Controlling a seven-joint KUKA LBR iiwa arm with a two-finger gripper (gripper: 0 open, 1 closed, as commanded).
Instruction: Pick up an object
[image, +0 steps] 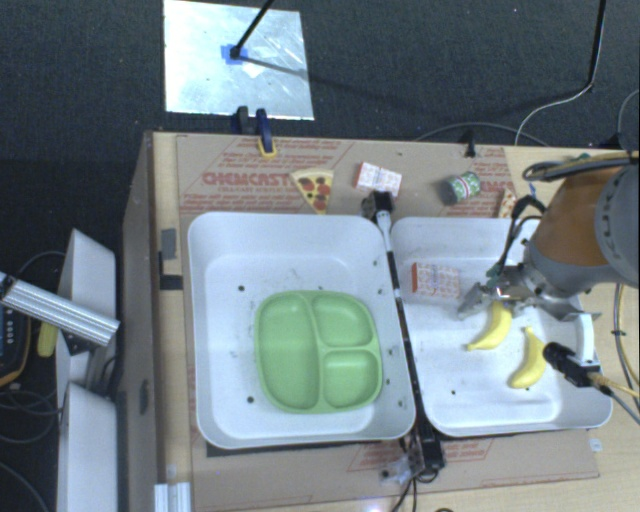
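Note:
Two yellow bananas lie in the right bin (450, 400). One banana (490, 328) is near the bin's middle and the other banana (528, 364) lies just to its right. A small white and orange packet (436, 279) rests flat at the bin's back left. The grey arm with its orange band (575, 230) reaches in from the right. My gripper (497, 297) hangs low over the upper end of the nearer banana, very close to it or touching it. Nothing is visibly lifted.
The left bin (215, 300) holds a green divided plate (320, 350). Behind the bins on the cardboard lie a toy pizza slice (313, 188), a white packet (378, 178) and a small green can (462, 187). A black divider (398, 300) runs between the bins.

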